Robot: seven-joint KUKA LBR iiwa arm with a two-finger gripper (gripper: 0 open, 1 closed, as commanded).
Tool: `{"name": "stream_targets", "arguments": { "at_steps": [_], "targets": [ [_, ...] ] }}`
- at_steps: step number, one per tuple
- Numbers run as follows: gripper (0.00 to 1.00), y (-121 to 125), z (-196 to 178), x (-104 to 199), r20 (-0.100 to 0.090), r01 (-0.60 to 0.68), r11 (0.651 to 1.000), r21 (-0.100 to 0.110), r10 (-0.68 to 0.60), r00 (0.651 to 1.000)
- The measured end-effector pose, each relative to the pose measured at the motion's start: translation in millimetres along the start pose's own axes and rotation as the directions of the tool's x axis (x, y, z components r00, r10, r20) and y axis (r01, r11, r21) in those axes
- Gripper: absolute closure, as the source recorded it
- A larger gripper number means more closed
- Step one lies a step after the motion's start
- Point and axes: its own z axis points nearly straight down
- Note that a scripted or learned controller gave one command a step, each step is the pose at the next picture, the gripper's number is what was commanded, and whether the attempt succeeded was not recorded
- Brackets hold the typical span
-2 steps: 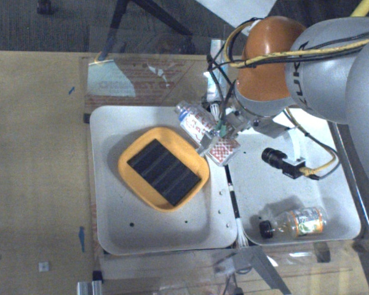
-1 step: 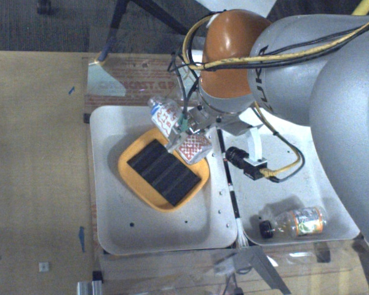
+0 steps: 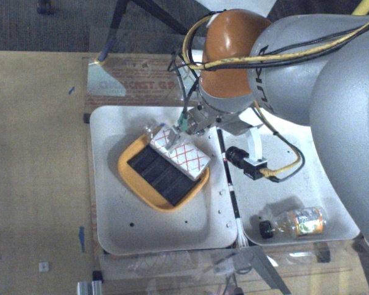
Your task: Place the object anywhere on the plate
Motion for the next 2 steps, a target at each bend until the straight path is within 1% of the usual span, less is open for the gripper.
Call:
{"name": "stream_targets", "arguments": {
  "at_steps": [1,2],
  "targets": [
    [0.0,-20.2,-33.9,-37.5,0.002,0.138,0.99,-0.002,-0.138,0.99],
    [0.0,37.6,-18.4,-66.2,0.002,0.204,0.979,-0.001,-0.204,0.979]
  ]
}}
